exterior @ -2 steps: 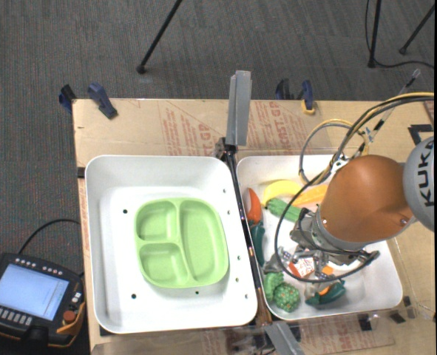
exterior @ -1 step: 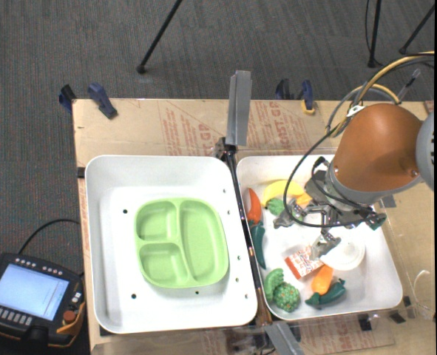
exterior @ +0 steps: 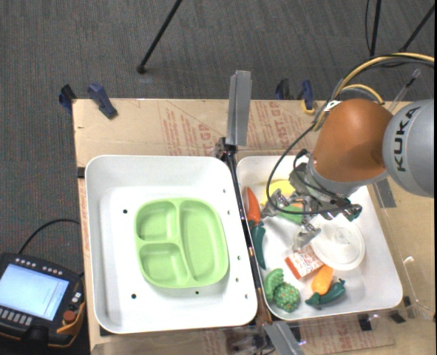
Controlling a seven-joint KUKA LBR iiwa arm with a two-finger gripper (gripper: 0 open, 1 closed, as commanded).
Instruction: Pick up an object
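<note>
The pincer (exterior: 305,224) hangs over the right bin (exterior: 387,272), its jaws spread and holding nothing. The red packet (exterior: 304,263) lies just at its six o'clock, long axis running ten-to-four, beside the clear lid (exterior: 341,245).

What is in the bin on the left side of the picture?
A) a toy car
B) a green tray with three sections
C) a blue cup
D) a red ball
B: the left bin holds a light green tray split into three sections, lying flat in its middle.
</note>
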